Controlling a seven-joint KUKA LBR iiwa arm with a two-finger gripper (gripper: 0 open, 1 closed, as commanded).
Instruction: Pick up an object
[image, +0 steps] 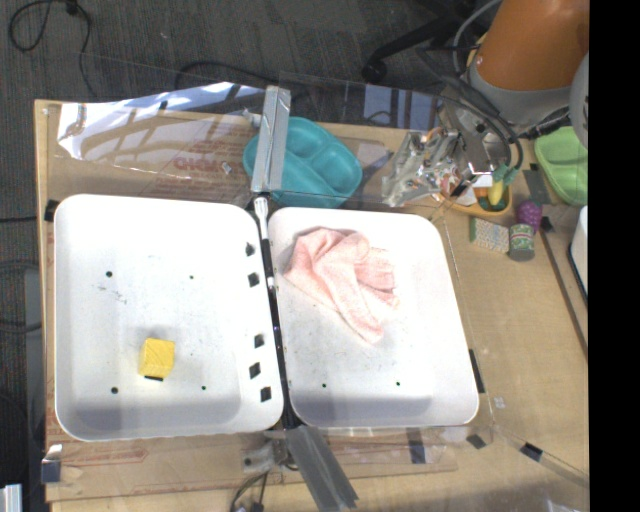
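Observation:
A crumpled pink cloth lies in the upper middle of the right bin. A small yellow block rests on the floor of the left bin, toward its front. The gripper hangs above the bench just behind the right bin's far edge, below the arm's orange band. It is above and to the right of the cloth and touches nothing that I can make out.
A teal dish stands behind the bins near the metal divider post. Small items sit at the right: a green object, a purple piece, a little can. Clear plastic sheet lies behind the left bin.

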